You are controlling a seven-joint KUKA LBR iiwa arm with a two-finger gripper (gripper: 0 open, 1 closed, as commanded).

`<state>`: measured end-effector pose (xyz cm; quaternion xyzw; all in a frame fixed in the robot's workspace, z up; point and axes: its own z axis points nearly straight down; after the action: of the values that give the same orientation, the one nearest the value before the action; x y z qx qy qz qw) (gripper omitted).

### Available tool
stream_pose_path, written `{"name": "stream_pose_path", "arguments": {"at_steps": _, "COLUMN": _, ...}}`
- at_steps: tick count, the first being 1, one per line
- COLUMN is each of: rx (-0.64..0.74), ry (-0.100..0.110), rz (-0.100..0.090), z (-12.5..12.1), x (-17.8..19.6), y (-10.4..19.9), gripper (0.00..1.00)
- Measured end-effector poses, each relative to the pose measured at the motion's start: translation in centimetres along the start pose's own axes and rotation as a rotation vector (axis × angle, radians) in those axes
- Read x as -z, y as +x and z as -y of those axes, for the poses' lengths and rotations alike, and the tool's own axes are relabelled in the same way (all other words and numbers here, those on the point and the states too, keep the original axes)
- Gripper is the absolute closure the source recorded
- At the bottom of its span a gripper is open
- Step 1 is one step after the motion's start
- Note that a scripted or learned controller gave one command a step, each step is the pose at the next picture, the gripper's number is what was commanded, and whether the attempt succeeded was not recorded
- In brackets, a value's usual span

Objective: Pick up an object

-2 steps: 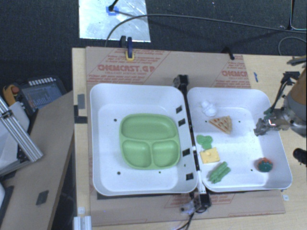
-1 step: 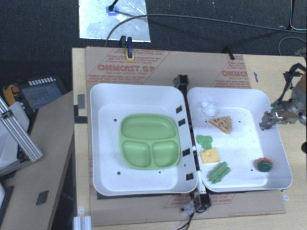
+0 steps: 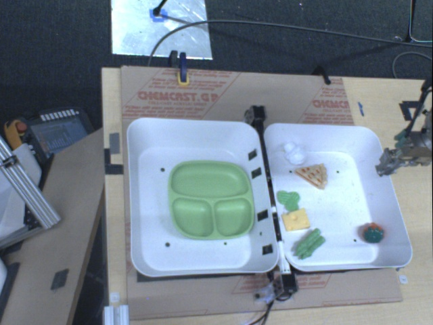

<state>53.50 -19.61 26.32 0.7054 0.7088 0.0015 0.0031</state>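
Jaws (image 3: 387,165) sat at the frame's right edge, partly cut off and blurred; you couldn't tell their gap. Beneath them lay the right bin (image 3: 379,202), its toys tiny.

Even, fairly bright overhead light, soft all over; the two white bins (image 3: 203,131) come close to washing out, with faint shadows along their inner walls. The foil sheet (image 3: 160,17) shows speckled glare. Focus is slightly soft and grainy, dark floor at top nearly featureless
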Motion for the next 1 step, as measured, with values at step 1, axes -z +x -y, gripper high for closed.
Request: {"name": "stream_pose_path", "arguments": {"at_steps": 1, "rx": 0.006, "ry": 0.003, "rz": -0.004, "z": -1.37, "x": -0.53, "y": 6.29, "gripper": 1.00}}
